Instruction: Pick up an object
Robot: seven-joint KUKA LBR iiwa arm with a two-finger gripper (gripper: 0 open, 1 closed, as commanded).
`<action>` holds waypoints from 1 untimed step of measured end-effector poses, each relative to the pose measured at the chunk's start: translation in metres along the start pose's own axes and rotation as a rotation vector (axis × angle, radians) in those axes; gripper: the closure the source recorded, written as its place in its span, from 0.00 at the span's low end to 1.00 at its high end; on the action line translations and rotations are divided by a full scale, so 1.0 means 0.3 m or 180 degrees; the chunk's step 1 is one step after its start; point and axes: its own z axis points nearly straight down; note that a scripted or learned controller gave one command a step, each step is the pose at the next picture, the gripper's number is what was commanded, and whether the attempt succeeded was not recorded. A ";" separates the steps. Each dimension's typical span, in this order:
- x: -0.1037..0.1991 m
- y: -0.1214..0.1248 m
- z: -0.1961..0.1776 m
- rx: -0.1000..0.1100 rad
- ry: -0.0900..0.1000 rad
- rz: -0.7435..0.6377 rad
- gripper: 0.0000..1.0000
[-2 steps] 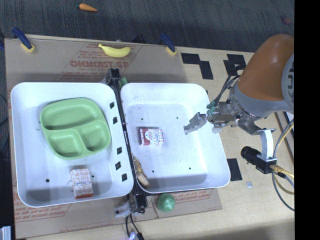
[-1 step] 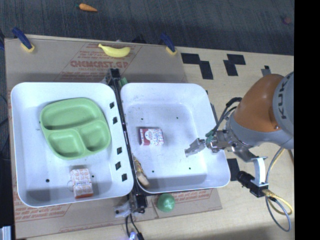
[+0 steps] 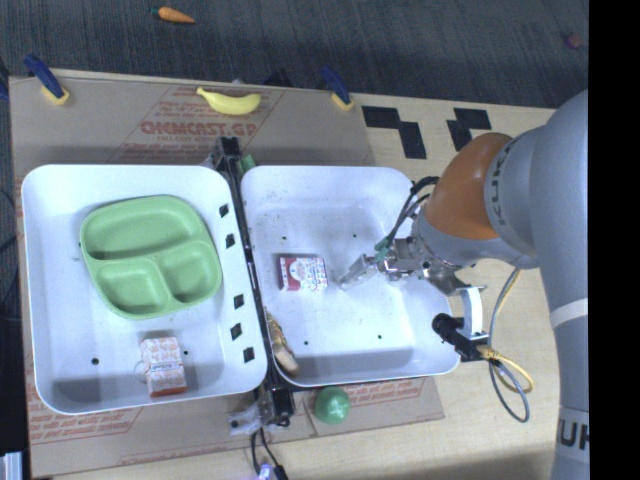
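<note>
Two shallow white bins sit side by side on the bench (image 3: 500, 408): the left bin (image 3: 50, 298) and the right bin (image 3: 330, 188). There is one green divided tray (image 3: 150, 255), with three compartments, in the left bin. Small cartons number two: one carton (image 3: 162, 365) near the left bin's front edge, one red-and-white carton (image 3: 302, 272) in the right bin. One yellow banana (image 3: 230, 99) lies past the bins' back edge. One green ball (image 3: 331, 404) sits beyond the right bin's front edge. Two blue clamps grip the board's back edge: one (image 3: 46, 78) at its left corner, one (image 3: 336, 86) farther right. One orange carrot-shaped item (image 3: 176, 14) lies on the floor.
</note>
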 end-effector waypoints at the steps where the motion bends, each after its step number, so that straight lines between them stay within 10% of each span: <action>1: 0.009 0.315 -0.182 -0.0013 0.0001 0.0008 0.00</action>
